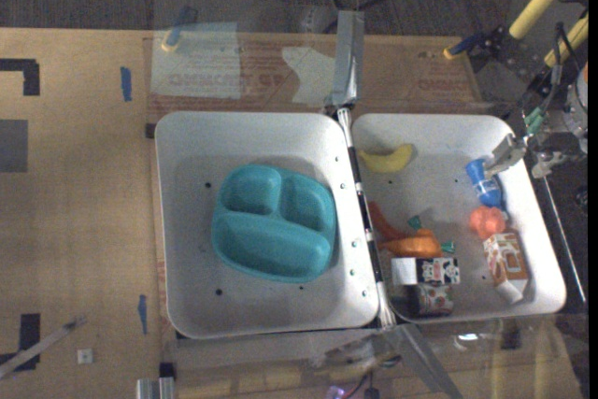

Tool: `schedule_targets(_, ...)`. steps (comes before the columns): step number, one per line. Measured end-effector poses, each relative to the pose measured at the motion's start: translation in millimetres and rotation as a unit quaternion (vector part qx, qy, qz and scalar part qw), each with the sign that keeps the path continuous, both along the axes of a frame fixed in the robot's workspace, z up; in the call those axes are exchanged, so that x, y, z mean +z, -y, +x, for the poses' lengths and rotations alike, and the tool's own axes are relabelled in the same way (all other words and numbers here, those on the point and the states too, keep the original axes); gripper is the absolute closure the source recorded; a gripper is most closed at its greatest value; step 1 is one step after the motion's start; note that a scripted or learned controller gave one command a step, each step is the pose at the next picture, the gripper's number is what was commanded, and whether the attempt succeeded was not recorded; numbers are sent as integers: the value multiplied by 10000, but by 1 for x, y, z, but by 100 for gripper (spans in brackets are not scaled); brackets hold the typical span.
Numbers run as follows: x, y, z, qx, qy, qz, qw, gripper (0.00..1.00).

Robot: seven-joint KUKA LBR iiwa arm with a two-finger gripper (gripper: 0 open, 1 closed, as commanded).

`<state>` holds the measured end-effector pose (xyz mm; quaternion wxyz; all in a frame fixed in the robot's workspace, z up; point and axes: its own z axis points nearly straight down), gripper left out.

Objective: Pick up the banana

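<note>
The banana (388,158) lies at the right bin's (551,285) far left; the hand (509,151) hovers well right, its spread unclear.

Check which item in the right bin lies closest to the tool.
The blue item, by the right bin's far right wall, just under the tool. The banana lies across the bin, at its far left corner.

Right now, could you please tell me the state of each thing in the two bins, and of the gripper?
Banana: lying flat, right bin's top-left corner, not gripped.
Teal tray: right side up, in the left bin.
Orange carrot: lying on its side.
Juice carton: lying down.
Blue object: under the gripper's tip.
Gripper: above right bin's right side, away from banana.
</note>
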<state>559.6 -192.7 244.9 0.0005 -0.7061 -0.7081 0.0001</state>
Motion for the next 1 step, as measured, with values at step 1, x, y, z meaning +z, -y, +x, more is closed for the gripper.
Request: schedule_targets(1, -115, -62, 56, -427, -13, 1, 9991, 0)
